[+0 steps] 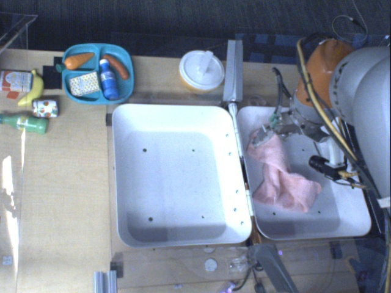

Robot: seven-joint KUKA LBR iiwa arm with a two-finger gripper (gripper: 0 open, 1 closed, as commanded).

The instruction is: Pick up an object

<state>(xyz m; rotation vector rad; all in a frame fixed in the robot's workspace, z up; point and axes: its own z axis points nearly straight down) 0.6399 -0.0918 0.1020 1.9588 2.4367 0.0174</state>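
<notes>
Gripper [269, 131] low over the far-left corner of the right bin [348, 224], arm coming in from the right. Finger spacing unclear from this angle; cannot tell whether anything is pinched. Pink cloth [280, 176] lies in the same bin, its upper end touching or just under the tool, so the grasp point is directly below rather than off to a side. Cloth's long axis runs from that corner toward the near right, widening into a bunched end. Left bin [177, 176] alongside.

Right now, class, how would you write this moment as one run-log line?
arm: over right bin | pincer: at pink cloth, upper end | cloth: crumpled in right bin | left bin: untouched
</notes>
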